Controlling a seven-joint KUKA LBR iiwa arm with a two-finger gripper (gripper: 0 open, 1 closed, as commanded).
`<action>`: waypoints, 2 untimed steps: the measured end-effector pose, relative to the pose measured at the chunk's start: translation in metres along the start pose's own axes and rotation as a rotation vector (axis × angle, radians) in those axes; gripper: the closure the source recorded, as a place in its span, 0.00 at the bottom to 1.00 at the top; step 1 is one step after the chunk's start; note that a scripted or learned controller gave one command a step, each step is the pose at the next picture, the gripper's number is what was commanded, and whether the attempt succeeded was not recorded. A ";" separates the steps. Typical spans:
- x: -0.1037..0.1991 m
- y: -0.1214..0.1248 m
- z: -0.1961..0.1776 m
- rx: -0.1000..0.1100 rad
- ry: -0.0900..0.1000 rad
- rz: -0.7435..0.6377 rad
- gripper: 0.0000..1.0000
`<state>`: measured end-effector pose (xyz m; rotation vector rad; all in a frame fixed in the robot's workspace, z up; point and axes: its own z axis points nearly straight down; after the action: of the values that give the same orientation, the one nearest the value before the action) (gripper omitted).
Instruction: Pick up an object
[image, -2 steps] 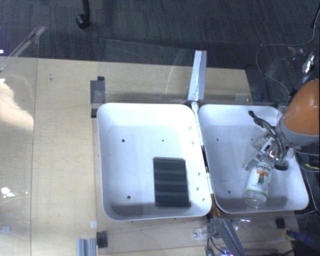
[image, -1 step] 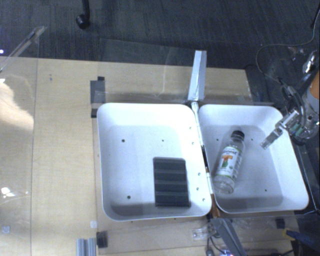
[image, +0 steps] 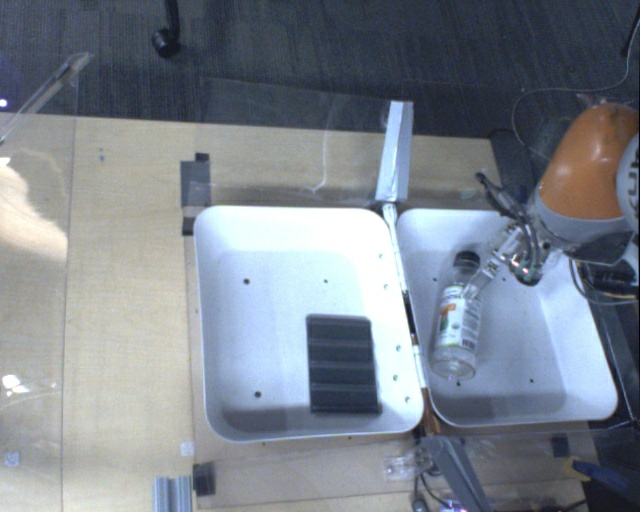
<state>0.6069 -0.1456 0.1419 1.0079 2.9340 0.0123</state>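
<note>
In the right bin (image: 560, 395), the pincer (image: 497, 263) hovers beside the bottle (image: 456, 322).

Grey arm (image: 575, 215), orange band, black cables.

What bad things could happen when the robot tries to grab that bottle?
1. The bottle lies on its side and is round and clear, so it might roll or slip away as the claw closes on it.
2. The claw sits near the bottle's cap end, not its middle. A grab there could let the heavy end droop and fall out.
3. The bottle lies close to the right bin's left wall, so a nudge could jam it against that wall.
</note>
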 end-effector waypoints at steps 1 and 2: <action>0.003 0.028 0.037 0.016 0.026 0.077 0.00; 0.019 0.004 0.053 0.015 0.024 0.096 0.00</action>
<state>0.5964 -0.1313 0.0888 1.1582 2.9083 0.0052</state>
